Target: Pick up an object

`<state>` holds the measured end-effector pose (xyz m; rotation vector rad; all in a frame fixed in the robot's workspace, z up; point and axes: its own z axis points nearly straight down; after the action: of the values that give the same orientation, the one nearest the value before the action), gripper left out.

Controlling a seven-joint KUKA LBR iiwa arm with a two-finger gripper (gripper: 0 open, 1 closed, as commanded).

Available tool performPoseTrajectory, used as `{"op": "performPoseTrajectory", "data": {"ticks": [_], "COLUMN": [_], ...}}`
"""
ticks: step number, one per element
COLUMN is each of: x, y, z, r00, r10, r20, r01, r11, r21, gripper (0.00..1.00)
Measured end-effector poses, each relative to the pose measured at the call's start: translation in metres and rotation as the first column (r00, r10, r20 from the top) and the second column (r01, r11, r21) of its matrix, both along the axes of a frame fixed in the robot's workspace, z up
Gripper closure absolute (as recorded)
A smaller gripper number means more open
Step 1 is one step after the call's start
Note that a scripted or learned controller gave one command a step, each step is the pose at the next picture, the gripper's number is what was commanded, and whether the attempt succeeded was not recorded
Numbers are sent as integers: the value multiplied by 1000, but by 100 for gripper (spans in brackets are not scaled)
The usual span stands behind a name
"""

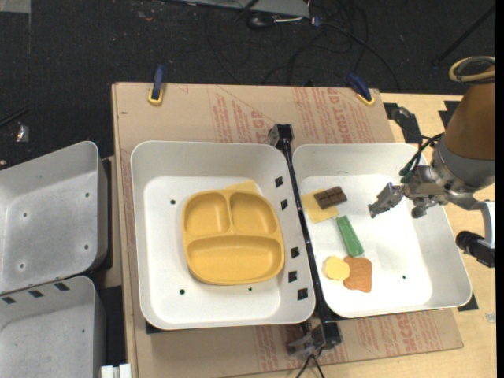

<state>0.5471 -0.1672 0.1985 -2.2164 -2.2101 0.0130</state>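
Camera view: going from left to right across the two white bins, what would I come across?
Yellow three-compartment plastic tray in the left white bin → pale yellow square with a brown block on it → green stick → grey gripper over the right white bin → orange-banded arm.

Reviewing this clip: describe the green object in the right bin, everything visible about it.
The green object is a slim, straight stick with a matte, plastic-like look, in one even green. It lies flat on the floor of the right bin, near the middle, slanting from upper left to lower right. Its lower end lies close to a yellow piece and an orange piece; whether they touch is unclear. The gripper hovers up and to its right, apart from it.
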Motion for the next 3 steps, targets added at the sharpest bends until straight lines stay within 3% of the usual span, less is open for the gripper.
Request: {"op": "performPoseTrajectory", "data": {"ticks": [1, 3], "x": [3, -2], "y": [1, 3], "z": [8, -98], "r00": [1000, 1000], "r10": [4, 1], "r20": [14, 8], "r01": [-4, -1], "r11": [1000, 1000], "r21": [-2, -1], "gripper": [0, 0]}}
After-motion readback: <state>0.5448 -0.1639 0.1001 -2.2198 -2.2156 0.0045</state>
